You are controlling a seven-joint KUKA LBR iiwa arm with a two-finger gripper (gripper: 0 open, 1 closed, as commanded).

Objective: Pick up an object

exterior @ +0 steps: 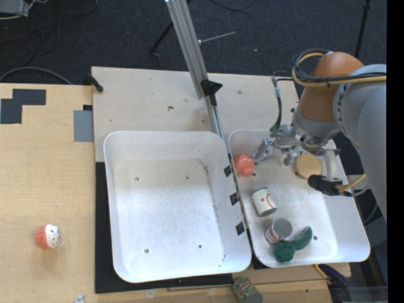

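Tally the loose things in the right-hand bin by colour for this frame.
Orange-red: 1, a ball by the bin's left wall.
White: 1, a small cup on its side.
Grey and red: 1, a can.
Green: 1, a soft toy.
Tan: 1, a round disc.
Total: 5

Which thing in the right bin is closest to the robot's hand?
The pink-orange ball, by the bin's left wall beside the hand. The cup, can and green toy lie nearer the camera.

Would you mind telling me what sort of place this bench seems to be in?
Probably a robotics lab set up for grasping trials: a grey robot arm with an orange band reaches over two shallow white plastic bins, and black cables trail across dark carpet.
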